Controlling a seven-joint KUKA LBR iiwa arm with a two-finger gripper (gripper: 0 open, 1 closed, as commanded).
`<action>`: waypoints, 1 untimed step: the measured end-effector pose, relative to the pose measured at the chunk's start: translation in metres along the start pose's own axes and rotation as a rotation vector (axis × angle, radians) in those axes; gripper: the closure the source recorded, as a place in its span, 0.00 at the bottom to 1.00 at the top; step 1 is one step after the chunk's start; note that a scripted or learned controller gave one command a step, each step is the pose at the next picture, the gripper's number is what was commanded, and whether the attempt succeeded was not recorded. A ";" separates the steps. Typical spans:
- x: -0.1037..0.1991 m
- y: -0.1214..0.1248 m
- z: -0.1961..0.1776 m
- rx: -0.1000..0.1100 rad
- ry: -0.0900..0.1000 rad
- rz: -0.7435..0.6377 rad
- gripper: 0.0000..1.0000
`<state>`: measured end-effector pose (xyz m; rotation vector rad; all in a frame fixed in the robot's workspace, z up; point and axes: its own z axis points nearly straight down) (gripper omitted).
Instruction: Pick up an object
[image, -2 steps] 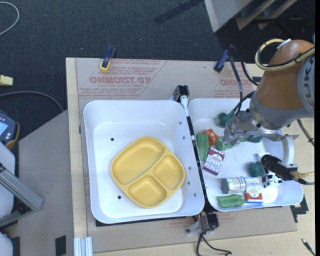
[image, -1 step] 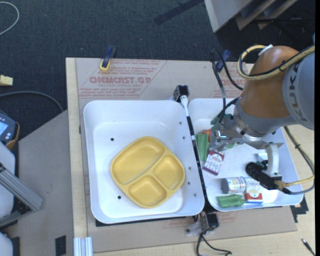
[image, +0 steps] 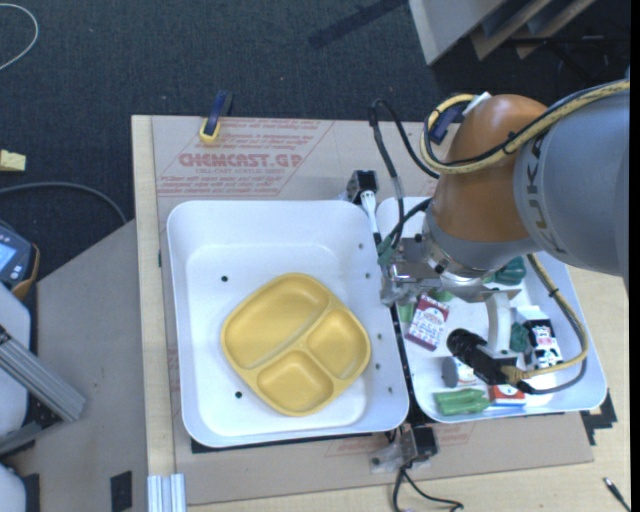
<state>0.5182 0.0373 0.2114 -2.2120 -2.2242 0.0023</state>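
Observation:
My gripper (image: 425, 296) hangs low over the left part of the right bin (image: 590, 375), under the orange band and grey wrist, which hide most of it. Right below it lies a red and white packet (image: 428, 327). A green object (image: 459, 402) lies at the bin's front, with a small grey piece (image: 449, 374) just behind it. A thin red and blue item (image: 506, 397) lies beside the green one. A black and white object (image: 541, 342) sits to the right, and a teal thing (image: 513, 270) peeks out by the arm.
The left bin (image: 200, 250) holds a yellow divided plate (image: 295, 342). The bins' shared wall (image: 392, 330) runs just left of the gripper. The arm covers the back of the right bin. Cables (image: 385, 150) trail behind the bins.

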 end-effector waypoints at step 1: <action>0.045 -0.017 -0.006 0.000 0.001 0.000 1.00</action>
